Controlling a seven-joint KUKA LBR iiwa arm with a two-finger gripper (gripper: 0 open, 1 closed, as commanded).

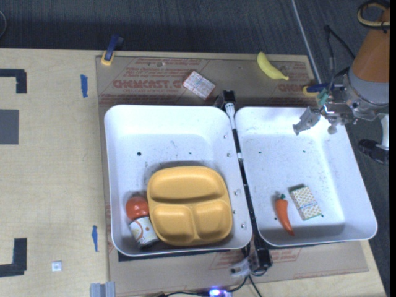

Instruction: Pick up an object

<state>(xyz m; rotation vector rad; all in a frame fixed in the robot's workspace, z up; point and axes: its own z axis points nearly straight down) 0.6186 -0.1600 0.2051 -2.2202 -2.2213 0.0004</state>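
Approach step: the gripper [317,121], seemingly spread and empty, must descend toward the carrot [283,214] or sponge [306,202].

The gripper [317,121] is hovering over the right bin [346,166]'s far edge, holding nothing. A carrot [283,213] and a small box [306,202] are lying near its front.

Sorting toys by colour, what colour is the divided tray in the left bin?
Yellow: the divided tray, seen in the camera view.

White bins [185,119] glossy plastic; yellow tray [189,203] smooth matt plastic; bench [49,184] pale wood.
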